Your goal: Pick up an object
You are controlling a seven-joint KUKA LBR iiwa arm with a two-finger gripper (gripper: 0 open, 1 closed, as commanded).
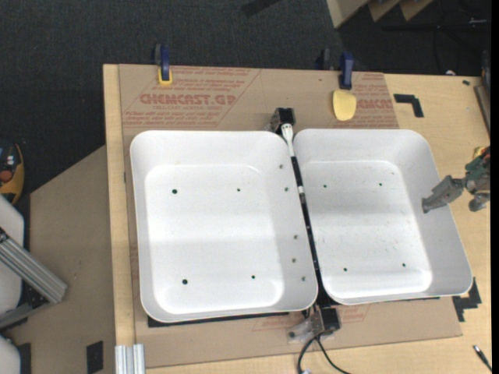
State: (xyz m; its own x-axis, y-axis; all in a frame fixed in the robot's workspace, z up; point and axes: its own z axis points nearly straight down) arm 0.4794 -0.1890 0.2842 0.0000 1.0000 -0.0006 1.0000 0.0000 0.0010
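Plainly, the likeliest thing to pick up is the small yellow piece, which lies on the brown board just beyond the far rim of the right bin, directly under a blue clamp. It sits outside both bins. From this angle I cannot tell whether it is a loose object or a pad belonging to the clamp. Judged by its size and rounded, matte look, it is probably light and either soft foam or thin plastic. That would make it unlikely to break, but apt to skid or tip on the smooth board if nudged from one side. If it is loose, the best hold would seem to be across its narrower width, coming straight down and staying clear of the clamp above it. The gripper is well apart from that piece, at the right-hand rim of the right bin with its grey tip pointing left over the bin's edge. It appears small and partly cut off at the edge of the view, so I cannot tell whether it is spread or closed, nor whether it touches the rim or hangs just above it. The left bin lies beside the right one, their rims meeting along the middle.
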